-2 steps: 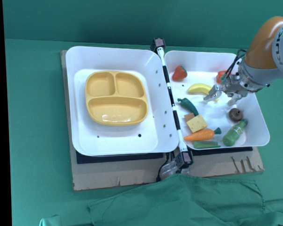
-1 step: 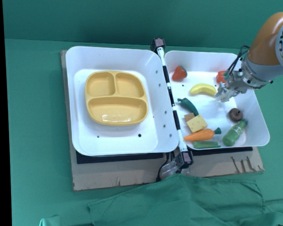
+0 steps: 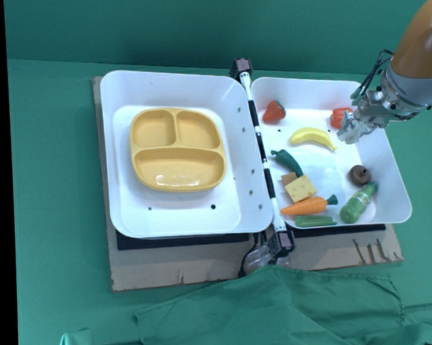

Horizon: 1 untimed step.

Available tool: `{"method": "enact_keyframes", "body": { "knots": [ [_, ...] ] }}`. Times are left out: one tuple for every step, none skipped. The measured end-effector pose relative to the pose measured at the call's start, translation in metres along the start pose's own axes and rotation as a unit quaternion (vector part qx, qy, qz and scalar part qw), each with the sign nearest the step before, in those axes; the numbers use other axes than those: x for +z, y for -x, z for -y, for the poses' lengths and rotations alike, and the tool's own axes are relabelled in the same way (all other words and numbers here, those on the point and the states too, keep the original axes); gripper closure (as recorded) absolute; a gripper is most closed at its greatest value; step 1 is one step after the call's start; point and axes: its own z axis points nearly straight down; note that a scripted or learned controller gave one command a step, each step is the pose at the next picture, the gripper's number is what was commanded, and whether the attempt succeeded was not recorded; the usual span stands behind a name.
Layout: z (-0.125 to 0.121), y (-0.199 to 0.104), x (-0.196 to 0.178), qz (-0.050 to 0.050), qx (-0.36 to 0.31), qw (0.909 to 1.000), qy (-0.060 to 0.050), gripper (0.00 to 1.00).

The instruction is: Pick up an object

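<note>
Evidently gripper (image 3: 350, 132) hovered at right bin's (image 3: 396, 196) two o'clock, between red pepper (image 3: 340, 117) and banana (image 3: 312, 137); jaw state impossible to tell. Risk: descent between them nudging both, closing on nothing.

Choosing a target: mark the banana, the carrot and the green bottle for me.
banana (image 3: 312, 137): camera view, middle of its curve.
carrot (image 3: 303, 207): camera view, middle of the orange body.
green bottle (image 3: 355, 206): camera view, on its body.
</note>
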Motion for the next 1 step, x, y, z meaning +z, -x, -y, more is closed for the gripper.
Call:
{"method": "enact_keyframes", "body": {
  "knots": [
    [-0.0040, 0.0003, -0.0458, 0.000, 0.000, 1.0000, -0.001, 1.00]
  ]
}}
